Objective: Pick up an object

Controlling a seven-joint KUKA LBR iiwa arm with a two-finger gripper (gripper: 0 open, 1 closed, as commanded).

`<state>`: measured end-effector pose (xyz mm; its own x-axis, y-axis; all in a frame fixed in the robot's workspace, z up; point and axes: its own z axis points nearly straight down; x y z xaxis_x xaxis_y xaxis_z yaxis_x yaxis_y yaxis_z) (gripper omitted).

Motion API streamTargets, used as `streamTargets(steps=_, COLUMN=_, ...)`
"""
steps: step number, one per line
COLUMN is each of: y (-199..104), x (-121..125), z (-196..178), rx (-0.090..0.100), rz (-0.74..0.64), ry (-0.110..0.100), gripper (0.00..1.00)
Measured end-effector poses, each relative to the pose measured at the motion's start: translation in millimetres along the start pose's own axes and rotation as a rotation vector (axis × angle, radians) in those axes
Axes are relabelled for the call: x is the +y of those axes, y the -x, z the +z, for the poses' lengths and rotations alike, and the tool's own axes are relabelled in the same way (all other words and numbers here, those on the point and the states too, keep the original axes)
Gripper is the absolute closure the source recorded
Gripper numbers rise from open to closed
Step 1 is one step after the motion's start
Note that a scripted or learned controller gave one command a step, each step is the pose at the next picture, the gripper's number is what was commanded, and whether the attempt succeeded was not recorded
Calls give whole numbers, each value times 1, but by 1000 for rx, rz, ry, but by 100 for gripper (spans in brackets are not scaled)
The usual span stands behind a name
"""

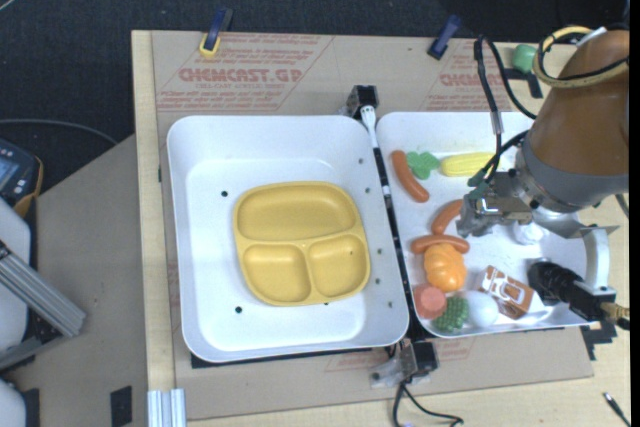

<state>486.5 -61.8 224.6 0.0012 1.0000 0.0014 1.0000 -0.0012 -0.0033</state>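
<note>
At the near edge of the right bin (400,130) you have a cluster of toy food: a green broccoli piece (454,314), a small red piece (431,299), a white piece (482,312) and a brown-and-white packet (508,288). Just beyond them sits an orange fruit (445,267), with a red sausage (440,243) touching its far side.

Your gripper (482,212) hangs low over the middle of this bin, just right of another red sausage (447,214). I can't tell how the gripper is set, and nothing shows between its tips — so judge this as the reach-and-descend step, with no pick made.

That sausage looks like the likely target; its long axis runs on a slant, near-left to far-right. The next move calls for centring over it and closing across its short width.

Farther back lie a third red sausage (409,175), slanting far-left to near-right, a green piece (424,163) and a yellow corn cob (466,164) lying left-right. The left bin (200,245) holds a yellow divided tray (300,241).
</note>
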Motion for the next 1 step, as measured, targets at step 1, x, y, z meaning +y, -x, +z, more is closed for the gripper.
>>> streamTargets(steps=1, y=-16, x=8, z=-8, rx=-2, rz=-4, ry=6, gripper=100)
